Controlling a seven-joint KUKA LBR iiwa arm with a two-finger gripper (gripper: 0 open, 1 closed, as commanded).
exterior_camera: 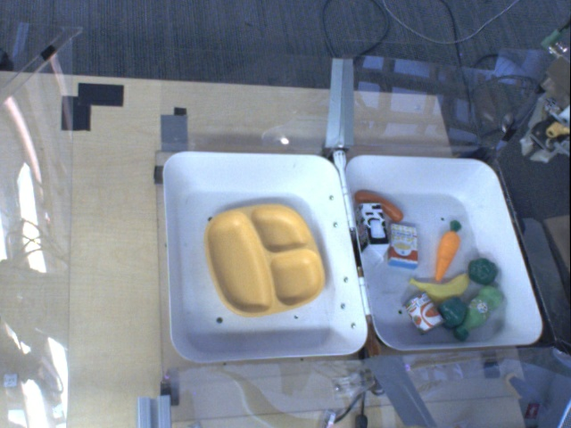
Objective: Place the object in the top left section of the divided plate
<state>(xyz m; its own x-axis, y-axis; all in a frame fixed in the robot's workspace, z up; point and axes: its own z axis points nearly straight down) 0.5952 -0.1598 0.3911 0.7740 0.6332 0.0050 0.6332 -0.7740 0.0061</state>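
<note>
Lying centred in left bin (178,239): yellow divided plate (217,266); carrot (446,250) at its three o'clock, in right bin (446,185); claw state: cannot tell.

You look down on a pale wooden bench (107,266), dark grey carpeted floor (205,25) beyond its far edge, black cables (419,12) looping across that floor, clear plastic panel (27,239) catching glare at left, black tape marks (89,101) near the bench's corner

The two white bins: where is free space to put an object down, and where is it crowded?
The yellow divided plate has all three sections bare. The left bin floor around it is free. In the right bin, the back strip is open beyond the carrot and small carton; the front right, around the banana, is crowded.
</note>
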